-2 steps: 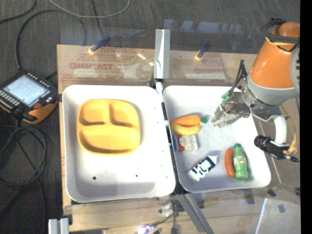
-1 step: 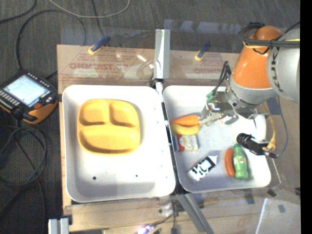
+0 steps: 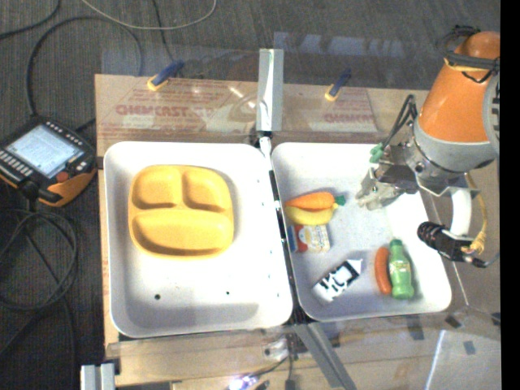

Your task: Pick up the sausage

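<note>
The right white bin holds the orange-red sausage touching a green bottle. The left white bin holds a yellow divided tray. The claw hovers at frame right; its opening I cannot tell.

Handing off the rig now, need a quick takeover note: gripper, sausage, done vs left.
Gripper: over the upper right part of the right bin, nothing visibly held; whether it is open or shut cannot be told from this view.
Sausage: lying in the right bin near its lower right corner, right beside the green bottle on the bottle's left, apart from the gripper.
Also in that bin: carrot, banana, a small pouch, a black and white carton. Yellow tray sits in the left bin.
Done: nothing yet.
Left: move down to the sausage, grasp, lift.
</note>
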`<state>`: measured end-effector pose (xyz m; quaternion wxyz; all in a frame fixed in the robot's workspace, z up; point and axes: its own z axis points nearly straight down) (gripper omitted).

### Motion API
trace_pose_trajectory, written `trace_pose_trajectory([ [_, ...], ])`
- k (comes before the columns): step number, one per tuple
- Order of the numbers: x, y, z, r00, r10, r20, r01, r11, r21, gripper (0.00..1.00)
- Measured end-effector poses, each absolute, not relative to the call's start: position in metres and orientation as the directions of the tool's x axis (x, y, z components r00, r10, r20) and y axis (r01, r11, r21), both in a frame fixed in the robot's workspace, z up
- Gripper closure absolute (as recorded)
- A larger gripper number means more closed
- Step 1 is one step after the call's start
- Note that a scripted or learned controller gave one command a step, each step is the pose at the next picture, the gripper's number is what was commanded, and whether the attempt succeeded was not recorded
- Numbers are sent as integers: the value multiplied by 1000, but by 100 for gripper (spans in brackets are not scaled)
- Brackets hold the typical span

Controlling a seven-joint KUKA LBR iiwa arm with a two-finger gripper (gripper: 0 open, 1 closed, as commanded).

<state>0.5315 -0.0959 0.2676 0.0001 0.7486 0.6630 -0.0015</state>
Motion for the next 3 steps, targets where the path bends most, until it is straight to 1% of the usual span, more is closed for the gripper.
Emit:
trace_pose_trajectory([
  [1,507,-93,248,167,986,-3,986,-167,-2,100],
  [3,508,-93,264,165,986,-5,986,-165,-6,100],
])
